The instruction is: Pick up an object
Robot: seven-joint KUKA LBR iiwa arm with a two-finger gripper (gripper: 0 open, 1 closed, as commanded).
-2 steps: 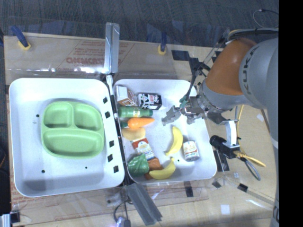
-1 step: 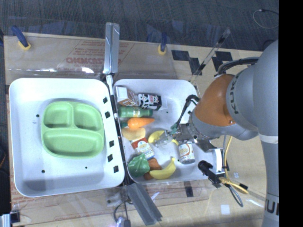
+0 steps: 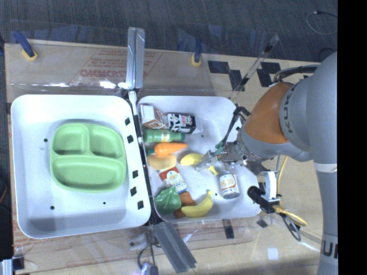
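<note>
One gripper point(image 3: 209, 160) hangs low in the right bin point(image 3: 215, 105), above a lemon point(image 3: 190, 159); whether its fingers are spread is unclear. Just right stands a small can point(image 3: 229, 185). Left lie a carrot point(image 3: 170, 149), a green bottle point(image 3: 163, 136) and, nearer, a banana point(image 3: 198, 208). A green divided plate point(image 3: 88, 156) fills the left bin point(image 3: 23, 153).

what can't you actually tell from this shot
- Gripper, camera view: the fingers are small and blurred against the lemon, so grip state is unclear.
- Can: label too small to read.
- Carton at the back of the right bin: print is blurred.
- Arm: cut off by the right edge.
- Right bin's floor under the arm's wrist: hidden by the arm.
</note>
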